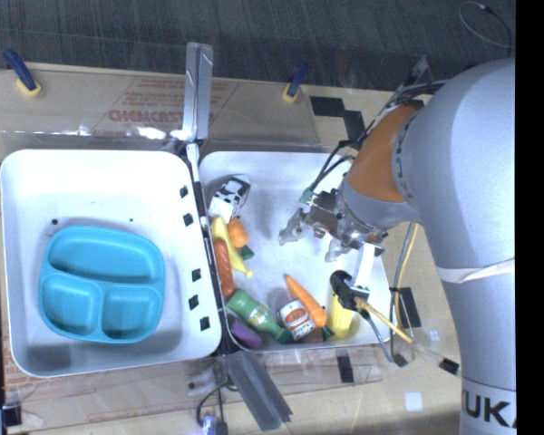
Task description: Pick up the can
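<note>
The can (296,319) is small, with a red and white label, and lies near the front edge of the right bin (272,166). An orange carrot (306,299) rests against it on the right and a green bottle (251,307) on the left. My gripper (309,243) hangs over the middle of the right bin, above and behind the can and apart from it. It is open, with nothing between its fingers.
Along the right bin's left wall lie a banana (219,234), a sausage (224,265), a purple eggplant (245,334) and a black and white item (228,193). A yellow piece (343,321) sits front right. A blue divided plate (102,282) rests in the left bin.
</note>
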Available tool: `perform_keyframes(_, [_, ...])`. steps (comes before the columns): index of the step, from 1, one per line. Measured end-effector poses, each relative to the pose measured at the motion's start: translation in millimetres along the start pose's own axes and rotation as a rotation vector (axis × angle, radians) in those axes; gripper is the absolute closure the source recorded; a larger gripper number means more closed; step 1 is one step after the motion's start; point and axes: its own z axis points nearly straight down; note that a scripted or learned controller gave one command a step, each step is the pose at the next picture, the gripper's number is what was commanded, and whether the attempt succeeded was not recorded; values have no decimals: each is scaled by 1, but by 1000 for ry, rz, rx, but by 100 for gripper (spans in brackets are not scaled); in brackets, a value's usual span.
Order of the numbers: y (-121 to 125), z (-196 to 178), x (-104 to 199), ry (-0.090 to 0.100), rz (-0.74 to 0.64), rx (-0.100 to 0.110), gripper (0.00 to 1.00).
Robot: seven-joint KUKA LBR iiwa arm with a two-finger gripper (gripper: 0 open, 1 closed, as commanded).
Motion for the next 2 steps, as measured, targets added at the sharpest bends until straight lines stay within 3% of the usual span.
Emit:
perform_keyframes(1, [16,20,15,-1,254,1,0])
perform_keyframes(2, [-36,19,-36,1,338,3,0])
